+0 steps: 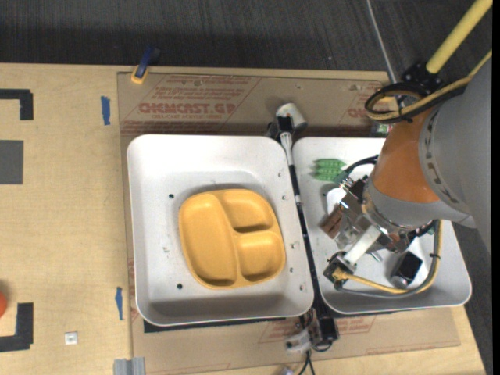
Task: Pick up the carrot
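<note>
Starting at the near side, the bench point(55, 233) carries a brown cardboard sheet point(234, 100) on which the two white bins sit side by side, touching along their inner rims. The left bin point(148, 209) holds a yellow divided plate point(230, 237), lying flat near the bin's middle, with one long compartment and two smaller ones. Over the right bin point(457, 291) the grey arm point(461, 155) with its orange band reaches in from the right and covers much of the floor. The gripper point(338, 217) hangs low over the left half of that bin, near the shared rim. How far open it is cannot be told from this angle, and no object can be seen held in it. Just beyond it, toward the far left corner of the right bin, lies the carrot point(328, 169). What shows of it is a small, bright green, jagged leafy tuft against the white floor, apart from the gripper. Its orange body cannot be made out next to the arm's band. Farther off, a small yellow and blue clip point(143, 67) lies at the cardboard's far edge.
</note>
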You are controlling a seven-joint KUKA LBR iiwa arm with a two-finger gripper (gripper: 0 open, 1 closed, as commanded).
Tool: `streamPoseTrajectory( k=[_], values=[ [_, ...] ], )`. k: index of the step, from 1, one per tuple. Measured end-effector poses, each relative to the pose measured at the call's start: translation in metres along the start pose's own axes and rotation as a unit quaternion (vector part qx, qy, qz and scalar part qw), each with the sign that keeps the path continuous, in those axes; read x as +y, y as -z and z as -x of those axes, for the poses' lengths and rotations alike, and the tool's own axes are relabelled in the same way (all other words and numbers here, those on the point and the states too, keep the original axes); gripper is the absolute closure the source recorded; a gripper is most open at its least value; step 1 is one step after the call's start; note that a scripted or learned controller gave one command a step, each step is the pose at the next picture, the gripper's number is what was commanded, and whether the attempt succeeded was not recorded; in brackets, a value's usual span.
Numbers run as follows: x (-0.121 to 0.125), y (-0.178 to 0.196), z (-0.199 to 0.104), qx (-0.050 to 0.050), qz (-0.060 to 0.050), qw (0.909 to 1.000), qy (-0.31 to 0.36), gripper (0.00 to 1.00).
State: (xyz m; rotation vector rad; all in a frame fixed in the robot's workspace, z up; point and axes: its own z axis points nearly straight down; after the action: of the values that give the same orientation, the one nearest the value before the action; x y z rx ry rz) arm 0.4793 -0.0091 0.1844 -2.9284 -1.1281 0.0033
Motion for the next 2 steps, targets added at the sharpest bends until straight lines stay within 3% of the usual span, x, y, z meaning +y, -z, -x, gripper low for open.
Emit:
streamPoseTrajectory(
  k=[1,2],
  values=[
    [-0.06,0.0,-0.054,0.0,0.001,0.9867,-0.163,1.0],
    [-0.102,-0.003,-0.112,0.001,0.002,0.9709,-0.239,1.0]
  ],
)
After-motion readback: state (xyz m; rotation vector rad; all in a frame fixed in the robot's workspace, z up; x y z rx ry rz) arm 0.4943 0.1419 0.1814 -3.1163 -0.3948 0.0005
